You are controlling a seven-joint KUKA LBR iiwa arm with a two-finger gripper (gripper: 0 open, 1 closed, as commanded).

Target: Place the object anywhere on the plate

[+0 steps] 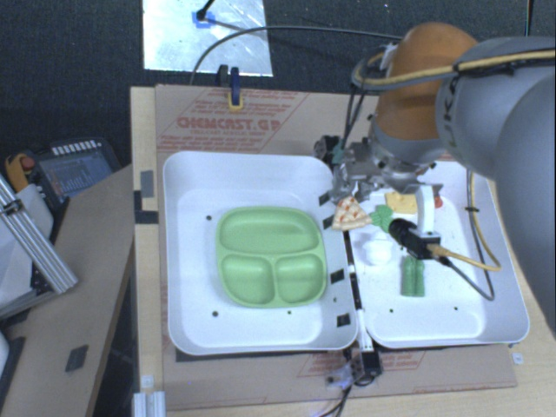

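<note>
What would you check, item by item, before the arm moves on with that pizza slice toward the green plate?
1. Pizza slice at the gripper: it sits right under the fingers; a firm hold: cannot tell.
2. Slice position: over the seam between the two bins, not yet above the plate: not ok.
3. Green divided plate: flat in the left bin, compartments bare: ok.
4. Path to the plate: nothing stands between slice and plate: ok.
5. Other items in the right bin, a green block and a yellow piece, lie apart from the slice: ok.
</note>
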